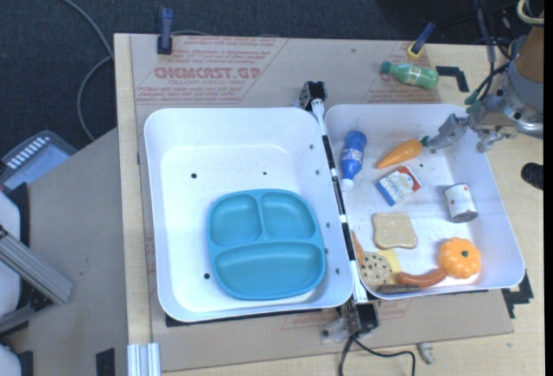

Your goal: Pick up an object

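Observation:
The right bin [505,227] holds several objects. A blue bottle [352,156] lies by its left wall and an orange carrot [399,153] lies near the back. Further forward are a small red-and-white packet [398,186], a silver can [460,201], a bread slice [394,231], an orange pumpkin [460,258], a cookie [373,267] and a sausage [417,280]. My gripper [467,137] hangs over the bin's back right corner, just right of the carrot's tip. It is open, with nothing between its fingers.
The left bin [173,158] holds a blue divided plate [265,242]. A green bottle [410,73] lies on the bench behind the right bin. The arm [523,85] comes in from the right edge, with cables behind it.

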